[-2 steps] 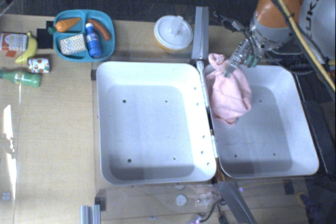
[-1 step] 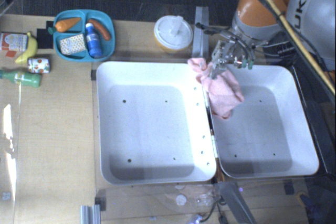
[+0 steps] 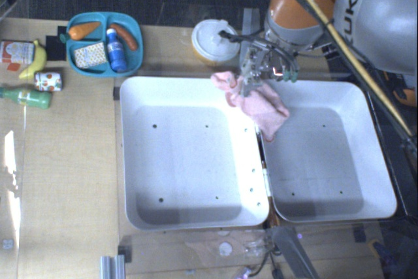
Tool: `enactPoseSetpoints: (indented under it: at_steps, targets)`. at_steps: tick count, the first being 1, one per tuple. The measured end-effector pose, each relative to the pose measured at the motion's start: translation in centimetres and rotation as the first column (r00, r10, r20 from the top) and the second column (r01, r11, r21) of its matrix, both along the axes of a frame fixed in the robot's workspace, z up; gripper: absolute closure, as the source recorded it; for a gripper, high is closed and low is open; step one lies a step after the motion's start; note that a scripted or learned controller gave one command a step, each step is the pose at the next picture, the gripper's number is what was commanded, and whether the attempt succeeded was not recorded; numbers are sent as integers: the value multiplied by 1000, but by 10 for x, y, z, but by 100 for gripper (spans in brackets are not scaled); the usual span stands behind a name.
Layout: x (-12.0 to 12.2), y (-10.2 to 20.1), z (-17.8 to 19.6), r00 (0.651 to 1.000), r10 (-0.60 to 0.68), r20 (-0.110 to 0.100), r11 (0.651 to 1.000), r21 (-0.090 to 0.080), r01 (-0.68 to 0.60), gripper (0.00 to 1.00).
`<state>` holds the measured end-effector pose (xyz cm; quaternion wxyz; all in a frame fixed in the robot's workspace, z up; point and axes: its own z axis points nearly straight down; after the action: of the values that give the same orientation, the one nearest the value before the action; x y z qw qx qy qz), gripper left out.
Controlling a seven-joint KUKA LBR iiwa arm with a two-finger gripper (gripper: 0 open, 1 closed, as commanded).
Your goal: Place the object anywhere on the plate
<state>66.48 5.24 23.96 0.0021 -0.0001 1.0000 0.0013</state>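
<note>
Tool [image 3: 250, 80] appears pinched on the limp pink cloth [image 3: 256, 104], which hangs over the bins' shared far rims, lifted presumably for carrying toward the round white plate [image 3: 211, 40] at the table's far edge.

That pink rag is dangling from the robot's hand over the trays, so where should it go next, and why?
Probably a short carry up and left toward the white plate. The pink cloth hangs from the hand above the seam between the two white bins, and the plate sits just beyond the bins' far edge, near the hand.
</note>
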Motion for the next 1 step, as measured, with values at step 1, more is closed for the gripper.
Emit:
enactPoseSetpoints:
  at_steps: [1]
  targets:
    - [1,52,-16,1000,1,-1,1000,0,-1,100]
